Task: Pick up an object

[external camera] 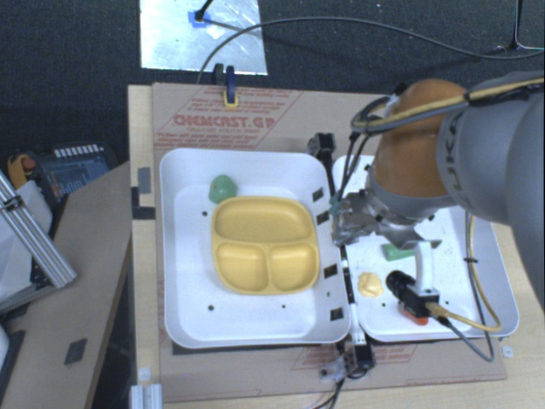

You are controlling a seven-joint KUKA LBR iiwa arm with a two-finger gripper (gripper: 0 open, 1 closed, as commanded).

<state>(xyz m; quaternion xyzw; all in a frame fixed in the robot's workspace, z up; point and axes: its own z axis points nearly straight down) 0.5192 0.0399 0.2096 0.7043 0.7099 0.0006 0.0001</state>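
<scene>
**Arm over the right bin, grip state unclear**

The tabletop (143, 262) carries two white bins side by side. The grey arm (477, 160) reaches in from the right and hangs over the far part of the right bin (451, 278). Its orange band sits just above the wrist.

The left bin (183, 313) holds a yellow tray (262, 244) with three compartments. The tray lies flat and takes up most of the bin's middle.

The end effector (351, 227) is low at the left edge of the right bin, close to the wall between the two bins. Whether it is open or closed cannot be told from this angle, and nothing can be seen in its grip.

In the right bin, a flat green piece (397, 251) lies just right of the end effector, partly under the wrist. A small yellow lump (370, 285) lies nearer, apart from the green piece.

A small green ball (223, 188) rests in the left bin, touching or just beside the tray's far left corner.
</scene>
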